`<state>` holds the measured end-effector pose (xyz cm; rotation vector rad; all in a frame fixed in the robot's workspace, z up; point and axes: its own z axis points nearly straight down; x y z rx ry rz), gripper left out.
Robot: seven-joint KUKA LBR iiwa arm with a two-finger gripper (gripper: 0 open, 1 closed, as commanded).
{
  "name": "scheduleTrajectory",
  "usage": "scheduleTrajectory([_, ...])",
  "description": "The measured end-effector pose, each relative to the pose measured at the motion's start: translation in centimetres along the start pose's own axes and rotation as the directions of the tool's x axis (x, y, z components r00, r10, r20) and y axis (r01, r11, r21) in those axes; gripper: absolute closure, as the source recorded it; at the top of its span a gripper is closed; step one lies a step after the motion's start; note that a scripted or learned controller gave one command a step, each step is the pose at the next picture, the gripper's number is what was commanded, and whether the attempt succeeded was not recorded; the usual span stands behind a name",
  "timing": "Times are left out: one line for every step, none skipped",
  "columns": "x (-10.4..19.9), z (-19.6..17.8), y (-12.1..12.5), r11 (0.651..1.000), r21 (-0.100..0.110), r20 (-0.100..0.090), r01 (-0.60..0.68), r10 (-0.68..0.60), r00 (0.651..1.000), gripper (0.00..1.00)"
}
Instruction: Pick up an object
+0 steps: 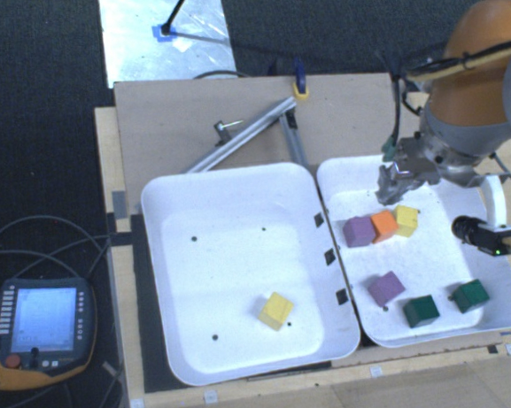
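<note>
Three blocks, purple [358, 231], orange [384, 225] and yellow [406, 219], are being crowded together just at six o'clock of the gripper [396, 186], whose state cannot be told, so the outer yellow one is being judged the cleanest target.

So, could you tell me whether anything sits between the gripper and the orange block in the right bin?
Nothing visible does. The gripper hangs just above the orange block. A purple block and a yellow block press against its sides, which might crowd the fingers on descent.
</note>
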<state>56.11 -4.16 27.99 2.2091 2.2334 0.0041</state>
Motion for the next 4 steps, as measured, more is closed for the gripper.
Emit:
scheduleTrajectory([4.5,0.1,2.3,1.000,-0.002,0.000,-0.001,0.001,1.000,1.00])
scheduleTrajectory([8.7,2.3,5.4,1.000,0.000,0.001,-0.001,0.001,1.000,1.00])
scheduleTrajectory([13.4,2.7,7.0,1.000,-0.001,0.000,-0.001,0.001,1.000,1.00])
scheduleTrajectory([13.1,2.7,6.9,1.000,0.000,0.002,-0.005,0.005,1.000,0.00])
